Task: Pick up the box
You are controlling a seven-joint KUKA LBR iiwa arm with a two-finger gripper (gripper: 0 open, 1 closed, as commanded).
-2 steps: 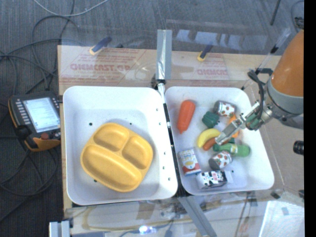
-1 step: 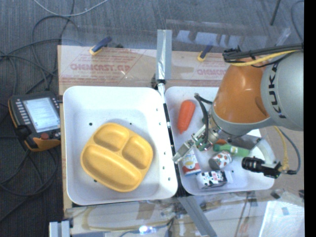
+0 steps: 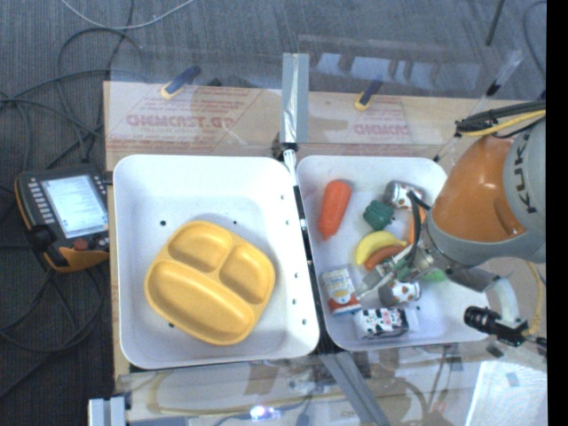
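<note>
The bench (image 3: 133, 114) has a brown cardboard-like top and carries two shallow white bins side by side. The left bin (image 3: 133, 238) lies near the bench's left edge, and the right bin (image 3: 426, 327) is just beside it.

Tool (image 3: 397, 278) above box (image 3: 383, 321)

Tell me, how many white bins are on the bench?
2. The left bin holds a yellow tray. The right bin holds the carrot, box and other toys, with the arm above it.
</note>
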